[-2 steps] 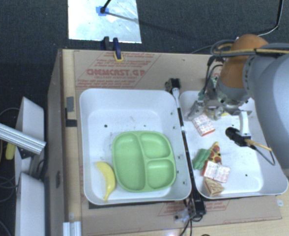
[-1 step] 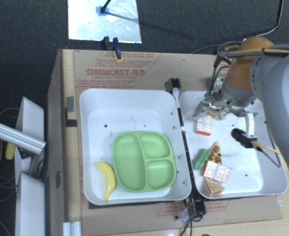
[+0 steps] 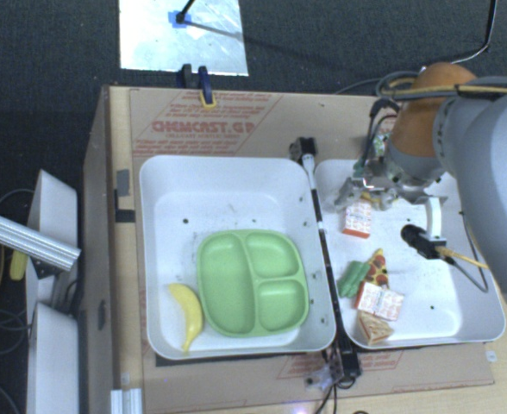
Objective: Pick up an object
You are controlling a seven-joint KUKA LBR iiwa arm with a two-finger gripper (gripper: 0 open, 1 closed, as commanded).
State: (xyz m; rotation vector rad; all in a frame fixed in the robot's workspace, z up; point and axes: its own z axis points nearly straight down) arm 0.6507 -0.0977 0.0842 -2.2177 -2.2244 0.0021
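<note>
Camera view, left bin (image 3: 163, 179): banana (image 3: 187, 315) beside green tray (image 3: 253, 280); right bin (image 3: 478, 304): carton (image 3: 358, 220) just under gripper (image 3: 370, 188), likely my target given the hover; finger state I cannot tell; pizza slice (image 3: 377, 268) and packets (image 3: 376, 309) lie nearer me.

Two shallow white bins are set side by side on a brown cardboard sheet (image 3: 210, 119) printed with red lettering; the left bin (image 3: 228, 179) and the right bin (image 3: 478, 313) touch along a dark divider. A silvery reflective sheet (image 3: 180, 20) is laid on the dark carpet (image 3: 46, 50) behind the bench. A blue clamp (image 3: 204, 83) is fixed at the cardboard's far edge.
</note>
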